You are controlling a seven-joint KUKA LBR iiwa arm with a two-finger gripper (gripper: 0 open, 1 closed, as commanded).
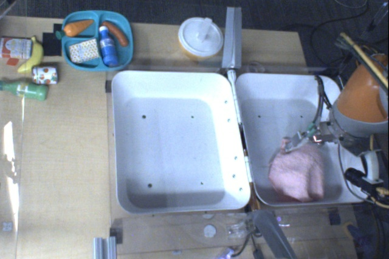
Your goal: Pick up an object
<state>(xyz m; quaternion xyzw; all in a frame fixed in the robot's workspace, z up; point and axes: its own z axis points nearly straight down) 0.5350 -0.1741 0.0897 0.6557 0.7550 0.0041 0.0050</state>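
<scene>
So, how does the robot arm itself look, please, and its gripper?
The arm is grey with a broad orange band above the wrist. Black cables loop beside it. The gripper is small, metallic grey, with tiny green and red details near its base.

My arm [362, 107] comes in from the right edge of the view, its orange band bulging above the grey wrist, and it leans leftward and down at a shallow slant. My gripper [293, 143] sits at the end of that reach, low and well out to the left of the wrist, pointing left and a little toward the near side. It is small and partly lost against the pale surroundings, so how it stands at the tip cannot be read from this angle.
</scene>
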